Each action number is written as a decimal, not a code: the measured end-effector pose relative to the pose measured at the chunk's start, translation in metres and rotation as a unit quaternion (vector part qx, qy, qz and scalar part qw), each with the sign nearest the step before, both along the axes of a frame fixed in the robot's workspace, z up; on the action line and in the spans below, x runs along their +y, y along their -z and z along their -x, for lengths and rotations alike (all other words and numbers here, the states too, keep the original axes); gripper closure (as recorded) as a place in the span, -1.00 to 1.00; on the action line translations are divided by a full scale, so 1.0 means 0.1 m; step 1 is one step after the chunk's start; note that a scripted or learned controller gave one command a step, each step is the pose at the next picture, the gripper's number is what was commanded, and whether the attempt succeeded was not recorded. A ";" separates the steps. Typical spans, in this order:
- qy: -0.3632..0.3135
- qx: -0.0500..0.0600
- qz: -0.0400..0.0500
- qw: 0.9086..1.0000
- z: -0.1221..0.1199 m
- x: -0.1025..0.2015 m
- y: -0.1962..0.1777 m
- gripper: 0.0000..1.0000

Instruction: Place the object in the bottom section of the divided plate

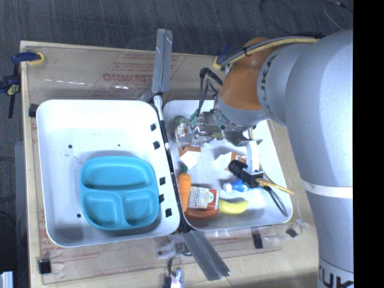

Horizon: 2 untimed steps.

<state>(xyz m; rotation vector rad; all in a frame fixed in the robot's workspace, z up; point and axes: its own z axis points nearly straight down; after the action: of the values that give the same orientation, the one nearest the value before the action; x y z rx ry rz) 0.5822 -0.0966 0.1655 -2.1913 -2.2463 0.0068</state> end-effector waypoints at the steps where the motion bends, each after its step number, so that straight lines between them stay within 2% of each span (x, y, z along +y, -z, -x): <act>1: -0.134 0.000 -0.001 0.991 -0.03 0.61 -0.23 1.00; 2: -0.133 0.000 0.000 0.991 -0.03 0.61 -0.23 -1.00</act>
<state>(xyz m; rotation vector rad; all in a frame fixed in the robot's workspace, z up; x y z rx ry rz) 0.5855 -0.0358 0.1889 -1.8723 -2.5190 0.0054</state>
